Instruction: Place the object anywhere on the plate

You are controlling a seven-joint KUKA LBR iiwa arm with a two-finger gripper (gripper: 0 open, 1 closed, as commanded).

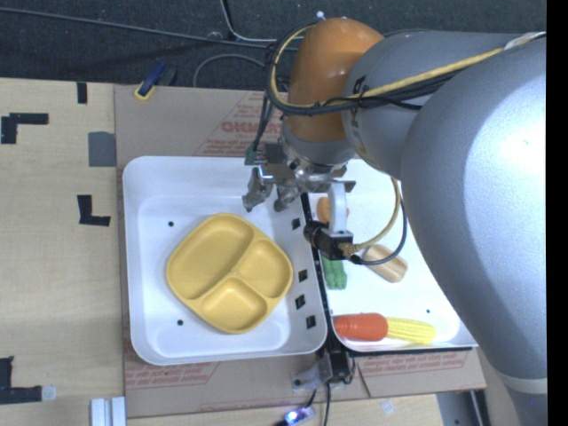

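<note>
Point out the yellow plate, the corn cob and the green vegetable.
yellow plate (229, 271): camera view, on the raised divider where its compartments meet.
corn cob (412, 330): camera view, middle of the cob.
green vegetable (335, 275): camera view, middle of its visible part.

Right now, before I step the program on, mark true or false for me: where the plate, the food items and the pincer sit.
1. The yellow plate lies in the left bin. True.
2. An ear of corn lies on the plate. False: the corn lies in the right bin.
3. The carrot lies beside the corn. True.
4. The pincer hangs over the right bin. False: it is above the left bin's far edge.
</note>
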